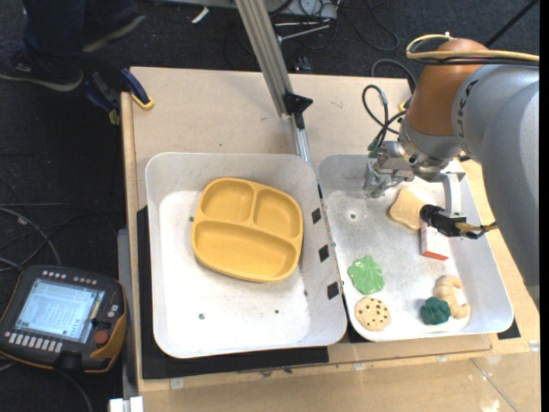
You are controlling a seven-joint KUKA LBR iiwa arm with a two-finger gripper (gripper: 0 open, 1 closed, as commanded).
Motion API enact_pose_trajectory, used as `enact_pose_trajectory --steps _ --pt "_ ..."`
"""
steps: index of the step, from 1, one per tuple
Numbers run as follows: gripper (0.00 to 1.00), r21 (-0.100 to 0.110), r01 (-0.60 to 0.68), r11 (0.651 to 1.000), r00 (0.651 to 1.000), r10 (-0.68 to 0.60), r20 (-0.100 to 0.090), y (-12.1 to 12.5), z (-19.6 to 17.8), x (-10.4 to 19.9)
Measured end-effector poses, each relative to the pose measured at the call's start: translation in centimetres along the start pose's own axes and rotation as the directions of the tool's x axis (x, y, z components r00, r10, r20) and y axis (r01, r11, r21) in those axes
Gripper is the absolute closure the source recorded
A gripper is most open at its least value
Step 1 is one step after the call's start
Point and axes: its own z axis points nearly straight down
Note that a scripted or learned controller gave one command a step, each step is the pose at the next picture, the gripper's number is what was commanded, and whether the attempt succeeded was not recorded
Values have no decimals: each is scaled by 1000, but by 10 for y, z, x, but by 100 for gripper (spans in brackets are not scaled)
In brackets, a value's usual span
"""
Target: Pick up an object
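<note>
The claw [376, 184] hangs low over the right bin [480, 316] (whether spread or pinched, I cannot tell). A yellow wedge [405, 209] lies just right of it; the yellow plate [248, 228] sits well left.

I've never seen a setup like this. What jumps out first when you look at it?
The big yellow divided plate in the left bin catches the eye first. Next is the grey arm with its orange band, reaching in from the right, its tool low over the far end of the right bin. Small toy foods lie there: a green leaf, a cookie, a pale wedge.
</note>
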Motion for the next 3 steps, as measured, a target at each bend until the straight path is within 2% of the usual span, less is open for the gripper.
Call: enact_pose_trajectory --steps 2,3 --pt "100 -6 0 1000 1000 0 0 -2 -116 4" --pt "100 0 -1 1000 1000 1 -1 -1 -115 4"
